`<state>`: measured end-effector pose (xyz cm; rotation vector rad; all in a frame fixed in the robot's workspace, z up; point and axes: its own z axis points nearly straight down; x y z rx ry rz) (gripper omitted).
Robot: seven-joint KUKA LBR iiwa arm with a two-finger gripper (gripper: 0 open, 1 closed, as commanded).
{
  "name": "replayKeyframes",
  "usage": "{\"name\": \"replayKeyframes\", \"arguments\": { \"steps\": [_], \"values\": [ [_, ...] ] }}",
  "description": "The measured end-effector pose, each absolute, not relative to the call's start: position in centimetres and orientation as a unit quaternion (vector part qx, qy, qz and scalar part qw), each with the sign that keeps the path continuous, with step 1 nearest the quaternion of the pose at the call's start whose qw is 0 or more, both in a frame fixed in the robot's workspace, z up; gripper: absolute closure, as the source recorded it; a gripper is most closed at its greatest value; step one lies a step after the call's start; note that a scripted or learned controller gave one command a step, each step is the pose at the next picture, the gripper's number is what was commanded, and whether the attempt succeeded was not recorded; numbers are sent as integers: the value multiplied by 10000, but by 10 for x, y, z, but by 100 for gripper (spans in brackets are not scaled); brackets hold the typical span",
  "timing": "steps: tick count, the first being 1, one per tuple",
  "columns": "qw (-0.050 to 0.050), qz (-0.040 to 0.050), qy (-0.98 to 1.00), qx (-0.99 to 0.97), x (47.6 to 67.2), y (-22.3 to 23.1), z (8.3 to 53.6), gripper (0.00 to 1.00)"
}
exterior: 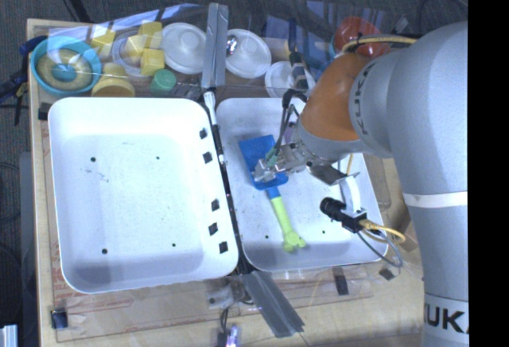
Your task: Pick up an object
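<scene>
A toy tool with a flat blue head [256,150] and a yellow-green handle [283,220] lies in the right bin [318,259], head toward the back and handle toward the front. My gripper [271,171] is down in that bin, right over the spot where the blue head meets the handle. It hides that part of the tool. The grey arm with its orange band [334,111] reaches in from the right and covers the bin's right side.
The left bin [127,186] sits beside the right one, with a divider rail [215,170] between them. Behind the bins stand a blue bowl [64,67], yellow cups [139,51], white lids [184,47] and a red object [354,31]. A black cable plug [338,210] hangs by the wrist.
</scene>
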<state>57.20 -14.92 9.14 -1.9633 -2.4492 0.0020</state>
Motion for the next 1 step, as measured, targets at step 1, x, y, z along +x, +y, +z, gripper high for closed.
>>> {"name": "replayKeyframes", "arguments": {
  "steps": [1],
  "values": [
    [13,6,-7803,-6255,572,-149,91,0]
  ]
}}
